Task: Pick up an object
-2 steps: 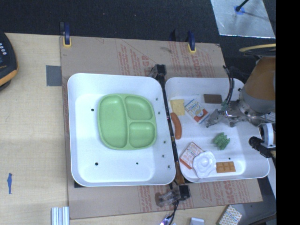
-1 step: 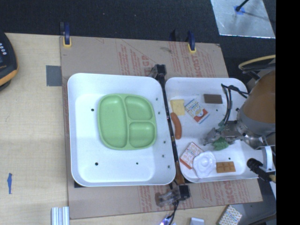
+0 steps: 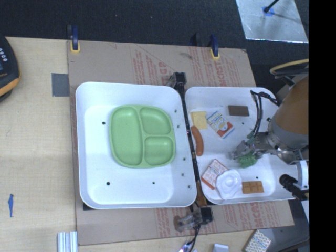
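Pale wood-grain desk (image 3: 37,156) carries a brown cardboard sheet (image 3: 157,62) held at its far edge by two blue-and-yellow clamps (image 3: 74,38). A grey tape patch (image 3: 60,84) sits on the desk just left of the sheet; the corner of a black and orange device (image 3: 7,67) pokes in at the far left. Dark carpet-like floor (image 3: 147,7) lies beyond the desk, with a light grey square mat (image 3: 270,12) at top right.

Two shallow white bins sit side by side on the cardboard. Left bin (image 3: 94,177) holds a light green three-compartment plate (image 3: 142,136), roughly centred. Right bin (image 3: 210,93) holds a yellow square block (image 3: 199,119), a small white printed packet (image 3: 219,123), a dark brown rectangular block (image 3: 238,110), an orange-red sausage-shaped toy (image 3: 198,140), a red-and-white printed packet (image 3: 213,172), a round white lid-like piece (image 3: 228,184) and a tan waffle-like biscuit (image 3: 252,187).

The grey gripper (image 3: 245,152) reaches in from the right and is low in the right bin, directly over a green leafy toy (image 3: 247,160), apparently touching it. Cannot tell if the fingers are spread or pinched; cannot tell if the toy is between them.
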`<state>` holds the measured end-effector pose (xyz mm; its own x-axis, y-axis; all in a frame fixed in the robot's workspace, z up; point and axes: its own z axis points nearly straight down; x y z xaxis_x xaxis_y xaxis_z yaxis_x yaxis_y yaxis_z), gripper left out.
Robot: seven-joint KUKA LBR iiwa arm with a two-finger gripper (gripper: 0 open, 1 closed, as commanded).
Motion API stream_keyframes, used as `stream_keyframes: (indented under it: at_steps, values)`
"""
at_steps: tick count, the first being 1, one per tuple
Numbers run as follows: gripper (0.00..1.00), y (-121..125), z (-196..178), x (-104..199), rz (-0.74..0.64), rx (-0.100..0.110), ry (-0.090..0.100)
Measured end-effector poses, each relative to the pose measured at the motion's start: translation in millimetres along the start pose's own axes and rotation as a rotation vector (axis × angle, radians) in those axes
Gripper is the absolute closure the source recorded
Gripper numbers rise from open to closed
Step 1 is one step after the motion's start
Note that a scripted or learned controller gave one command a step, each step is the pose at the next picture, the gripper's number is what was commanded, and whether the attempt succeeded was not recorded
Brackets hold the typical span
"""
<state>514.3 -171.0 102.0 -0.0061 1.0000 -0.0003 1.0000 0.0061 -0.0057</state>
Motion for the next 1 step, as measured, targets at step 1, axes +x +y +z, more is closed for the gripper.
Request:
stream_keyframes:
  at_steps: [1]
  values:
    - [1.0,-31.8,-94.2,102.4,-0.009,-0.009,0.004]
